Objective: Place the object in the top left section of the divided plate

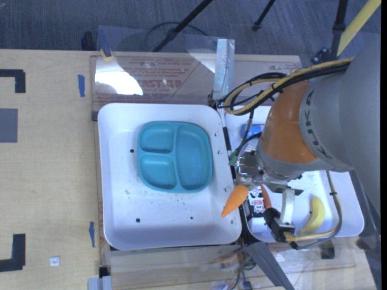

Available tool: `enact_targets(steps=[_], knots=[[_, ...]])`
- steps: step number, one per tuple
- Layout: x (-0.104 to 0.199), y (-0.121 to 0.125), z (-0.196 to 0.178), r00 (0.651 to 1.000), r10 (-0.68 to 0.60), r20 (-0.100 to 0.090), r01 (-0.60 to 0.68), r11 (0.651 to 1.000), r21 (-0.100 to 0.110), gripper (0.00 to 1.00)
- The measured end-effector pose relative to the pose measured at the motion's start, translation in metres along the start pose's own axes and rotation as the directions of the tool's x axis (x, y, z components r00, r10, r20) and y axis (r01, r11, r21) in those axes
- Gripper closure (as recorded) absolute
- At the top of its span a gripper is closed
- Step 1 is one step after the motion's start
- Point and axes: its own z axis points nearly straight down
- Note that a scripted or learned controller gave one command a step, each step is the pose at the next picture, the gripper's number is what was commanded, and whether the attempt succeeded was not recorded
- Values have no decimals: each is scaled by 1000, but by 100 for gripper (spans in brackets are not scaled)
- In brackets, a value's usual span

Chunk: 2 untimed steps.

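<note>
The carrot (pixel 234 199) is sticking out just below-left of the gripper (pixel 247 189), its thick end reaching the fingers; whether they are clamping it is unclear.

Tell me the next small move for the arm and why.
Probably carry the carrot left toward the blue plate. The carrot hangs just below the gripper, at the left bin's right edge, while the plate's top left section lies further left. Whether the carrot is firmly held cannot be told.
</note>
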Motion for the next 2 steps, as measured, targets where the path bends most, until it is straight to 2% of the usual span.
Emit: enact_targets(steps=[1, 2], knots=[[0, -11, -49, 1000, -22, -18, 22, 999, 42, 100], [87, -29, 5, 1000, -5, -17, 5, 999, 45, 100]])
